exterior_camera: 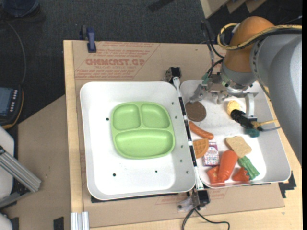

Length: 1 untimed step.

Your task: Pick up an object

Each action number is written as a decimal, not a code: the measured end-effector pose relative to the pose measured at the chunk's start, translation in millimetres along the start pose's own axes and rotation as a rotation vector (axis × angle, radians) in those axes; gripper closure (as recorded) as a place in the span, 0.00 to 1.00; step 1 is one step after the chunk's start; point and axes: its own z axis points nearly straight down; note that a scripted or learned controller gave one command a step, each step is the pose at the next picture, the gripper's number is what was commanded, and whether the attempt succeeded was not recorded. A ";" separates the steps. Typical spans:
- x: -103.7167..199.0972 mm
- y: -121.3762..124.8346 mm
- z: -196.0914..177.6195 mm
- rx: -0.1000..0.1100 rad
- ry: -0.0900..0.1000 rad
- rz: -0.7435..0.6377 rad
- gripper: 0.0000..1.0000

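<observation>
**Tool over the far end of a crowded right bin**

Hanging over the far part of the right bin (271, 152), close to its far-left corner: the tool (211, 91), carried by the grey arm (283, 56) reaching in from the right. Open or closed, cannot tell. Far-right corner of that bin hidden under the arm.

Just nearward of the tool, by the bin's left wall: a brown round patty (195, 111). Further along the same wall, an orange sausage (200, 131), then a waffle (200, 148) touching a small pink carton (211, 155). Packed toward the near edge: a carrot (226, 165), a slice of bread (238, 145), a green piece (249, 167) and a red piece (241, 176), touching or nearly so. Bare white floor between patty and bread, and along the right wall.

In the left bin (96, 143), a green divided plate (142, 130) near the middle, with bare floor all round it out to the rims. Both bins set side by side on the desk (120, 56), rim against rim. At the desk's far edge, well apart from the bins, a blue clip (89, 39).
</observation>
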 end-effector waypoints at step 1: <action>0.2 5.2 0.6 0.001 0.000 -0.002 0.00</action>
